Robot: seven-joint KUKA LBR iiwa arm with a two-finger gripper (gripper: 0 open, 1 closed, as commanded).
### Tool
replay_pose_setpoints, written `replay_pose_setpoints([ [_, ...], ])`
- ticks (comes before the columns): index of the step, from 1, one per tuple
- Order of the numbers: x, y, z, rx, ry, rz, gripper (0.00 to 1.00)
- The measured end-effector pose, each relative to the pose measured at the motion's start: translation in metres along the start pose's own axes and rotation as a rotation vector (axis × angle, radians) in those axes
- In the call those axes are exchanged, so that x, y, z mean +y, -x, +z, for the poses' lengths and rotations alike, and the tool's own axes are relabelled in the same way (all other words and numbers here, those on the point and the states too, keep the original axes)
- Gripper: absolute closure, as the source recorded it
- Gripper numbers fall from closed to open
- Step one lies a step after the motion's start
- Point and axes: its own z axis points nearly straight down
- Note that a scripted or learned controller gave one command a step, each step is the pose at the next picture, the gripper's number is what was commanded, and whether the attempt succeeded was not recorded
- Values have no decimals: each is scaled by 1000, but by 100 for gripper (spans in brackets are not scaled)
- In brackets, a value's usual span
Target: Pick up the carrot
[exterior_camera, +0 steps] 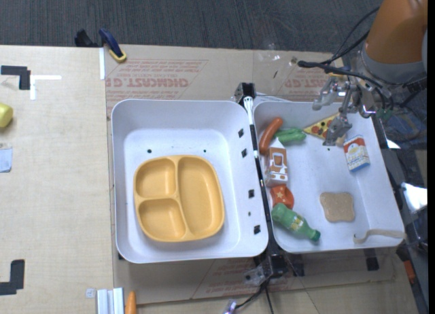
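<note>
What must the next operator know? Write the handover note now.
End effector: above the back of the right white bin, beside the toy pizza slice, not on the carrot.
Orange-red toy carrot: lies against that bin's left wall, at the back, next to a green toy vegetable.
Done: nothing; the carrot is not lifted.
Left: move left to the carrot, grasp it, raise it.

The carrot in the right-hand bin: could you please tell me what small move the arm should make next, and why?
Probably a short shift toward the view's left. The end effector hangs by the pizza slice, while the carrot lies apart from it against the left wall of the right bin, with a green toy between them.
</note>
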Motion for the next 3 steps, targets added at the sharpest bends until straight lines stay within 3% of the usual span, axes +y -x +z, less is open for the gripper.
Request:
replay_pose_setpoints([
  [1, 43, -57, 111, 1, 2, -179, 0],
  [2, 109, -78, 75, 2, 1, -133, 0],
  [3, 162, -137, 11, 4, 2, -54, 0],
])
